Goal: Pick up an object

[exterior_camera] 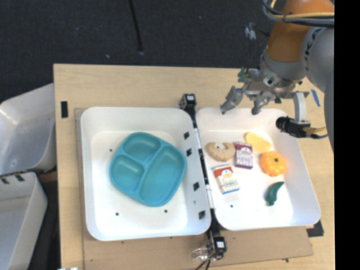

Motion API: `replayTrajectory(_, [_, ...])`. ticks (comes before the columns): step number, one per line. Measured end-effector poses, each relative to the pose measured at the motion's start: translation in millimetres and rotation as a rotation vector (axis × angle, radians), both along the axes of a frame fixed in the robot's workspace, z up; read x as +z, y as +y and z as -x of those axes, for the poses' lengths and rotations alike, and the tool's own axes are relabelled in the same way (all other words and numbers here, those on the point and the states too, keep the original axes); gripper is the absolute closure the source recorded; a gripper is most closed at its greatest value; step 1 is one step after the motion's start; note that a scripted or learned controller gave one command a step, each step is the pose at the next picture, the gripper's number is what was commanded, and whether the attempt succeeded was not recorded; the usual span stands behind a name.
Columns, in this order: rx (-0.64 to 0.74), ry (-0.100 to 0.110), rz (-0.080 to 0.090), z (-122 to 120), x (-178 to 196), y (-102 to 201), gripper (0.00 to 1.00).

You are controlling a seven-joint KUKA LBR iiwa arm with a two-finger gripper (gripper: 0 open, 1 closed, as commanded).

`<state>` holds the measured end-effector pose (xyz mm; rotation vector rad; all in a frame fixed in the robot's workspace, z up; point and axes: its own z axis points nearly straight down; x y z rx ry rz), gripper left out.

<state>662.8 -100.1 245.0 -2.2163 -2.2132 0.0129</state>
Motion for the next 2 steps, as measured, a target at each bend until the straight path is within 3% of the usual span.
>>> replayTrajectory(1, [0.002,-0.014,0.0,-2,9,0,0.0])
replayTrajectory(2, [0.001,-0.01,0.003,3,-52,0,0.0])
